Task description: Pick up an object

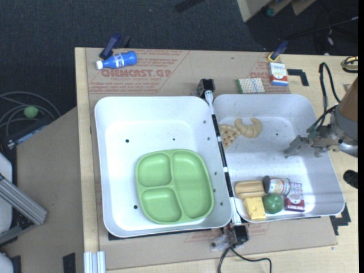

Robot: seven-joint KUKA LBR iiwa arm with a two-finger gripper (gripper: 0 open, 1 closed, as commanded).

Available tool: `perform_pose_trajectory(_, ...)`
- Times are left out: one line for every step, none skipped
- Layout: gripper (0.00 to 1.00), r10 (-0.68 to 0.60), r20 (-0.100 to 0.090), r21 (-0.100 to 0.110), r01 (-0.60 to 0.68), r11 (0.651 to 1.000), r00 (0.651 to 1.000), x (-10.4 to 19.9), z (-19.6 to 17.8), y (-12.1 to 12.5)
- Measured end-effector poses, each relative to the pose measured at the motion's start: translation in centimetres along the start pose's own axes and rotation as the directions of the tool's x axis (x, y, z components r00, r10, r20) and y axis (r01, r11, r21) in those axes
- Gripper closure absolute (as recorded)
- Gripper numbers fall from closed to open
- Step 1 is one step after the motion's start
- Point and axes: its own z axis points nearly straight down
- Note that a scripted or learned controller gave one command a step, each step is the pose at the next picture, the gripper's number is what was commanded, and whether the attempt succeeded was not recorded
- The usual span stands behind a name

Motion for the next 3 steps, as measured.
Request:
perform_pose_trajectory(0.00, -0.002, 0.000, -0.002, 0.002, 1.000, 1.000, -0.2, -10.2, 9.0)
perform_pose_trajectory(0.00, 0.000, -0.002, 0.003, 0.000, 1.000, 1.000, 2.4, -9.0, -2.6)
perform_pose_trajectory(0.00, -0.001, -0.002, 0.004, 0.001, 1.000, 1.000, 7.8, -3.1, -6.2)
